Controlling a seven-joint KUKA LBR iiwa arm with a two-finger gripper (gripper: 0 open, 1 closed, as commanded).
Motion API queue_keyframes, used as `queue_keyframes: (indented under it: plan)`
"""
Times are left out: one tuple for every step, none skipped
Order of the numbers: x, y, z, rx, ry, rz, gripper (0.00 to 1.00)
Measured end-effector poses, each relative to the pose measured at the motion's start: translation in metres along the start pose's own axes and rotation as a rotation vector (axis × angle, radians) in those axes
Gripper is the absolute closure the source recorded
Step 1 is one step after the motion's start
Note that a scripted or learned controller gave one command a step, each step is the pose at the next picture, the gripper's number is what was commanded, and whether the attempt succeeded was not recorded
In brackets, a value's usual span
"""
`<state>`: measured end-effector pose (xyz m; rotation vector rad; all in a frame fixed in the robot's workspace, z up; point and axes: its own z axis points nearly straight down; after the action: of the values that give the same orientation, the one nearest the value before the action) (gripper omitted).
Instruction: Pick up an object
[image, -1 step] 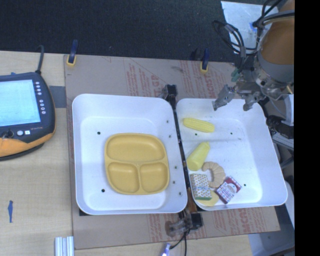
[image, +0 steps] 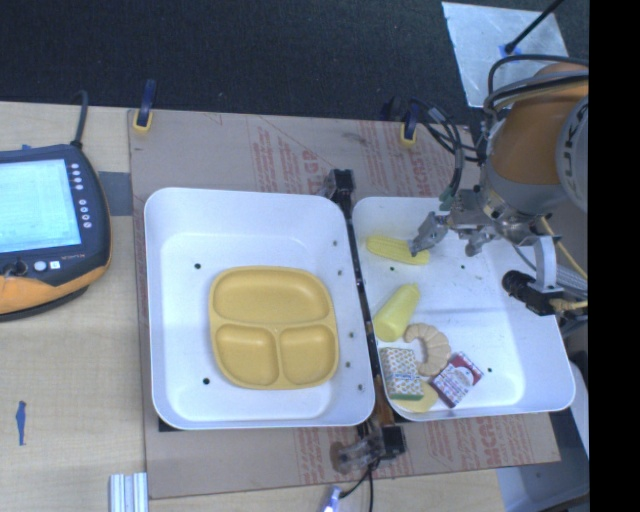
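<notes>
The gripper (image: 450, 232) hangs low over the far part of the right bin (image: 535, 395), its dark fingers (image: 428, 236) spread apart with nothing between them. One fingertip sits at the right end of a yellow corn cob (image: 396, 249) lying on the bin floor; whether it touches the cob or merely stands just beside it cannot be told from this slanted view.

Nearer the camera in the same bin lie a pale yellow cylinder (image: 397, 310), a ring-shaped pretzel (image: 432, 345), a small printed packet (image: 400, 372) and a red-and-white packet (image: 458, 379) (these last few crowd together in the near corner). The left bin (image: 170, 300) holds a yellow divided plate (image: 273, 327). A teach pendant (image: 45, 228) rests on the bench (image: 60, 400) at far left.

As for progress, nothing has been lifted: every object lies flat in its bin. The arm seems to be at the approach stage, with the corn cob the likeliest target. What remains is to centre over it, close on it and raise it clear.
</notes>
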<state>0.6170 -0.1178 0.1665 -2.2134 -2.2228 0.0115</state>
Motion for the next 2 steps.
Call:
queue_keyframes:
  plan:
    - [0.006, 0.024, 0.076, 0.001, 0.001, -0.004, 0.00]
    - [0.016, -0.020, 0.075, -0.003, 0.000, 0.000, 0.00]
